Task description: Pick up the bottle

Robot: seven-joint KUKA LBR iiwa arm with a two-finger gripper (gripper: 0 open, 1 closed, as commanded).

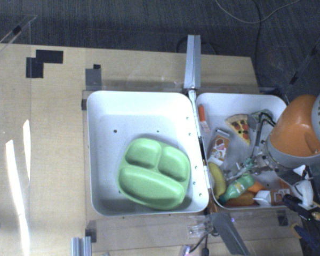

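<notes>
- The bottle (241, 185) is the small green one lying on its side near the front of the right bin (213, 106), tilted so one end points up and to the right. We reckon it's light plastic, fairly stiff but smooth and rounded, so it could squirt out of a pinch or roll if nudged.
- Best bet for a hold, as we see it, is across the middle of the body, fingers closing across the short width and not along the length. The narrower end looks too small to trust.
- It's crowded in there: a banana (217, 178) sits just left of it, an orange thing (240, 199) is touching or nearly touching its near side, and a small carton (218, 147) is a bit farther back. A pizza-slice toy (238, 126) lies farther back again, and a thin red-tipped marker (202, 118) runs along the left wall.
- The gripper (253, 163) hangs right above the bottle's upper end, dark fingers mixed in with the clutter. We honestly can't tell how the fingers stand, or whether anything's between them.
- The arm's orange band (294, 129) covers much of the right side of that bin.
- The left bin (104, 105) holds a green divided tray (154, 173), well away from the action.
</notes>
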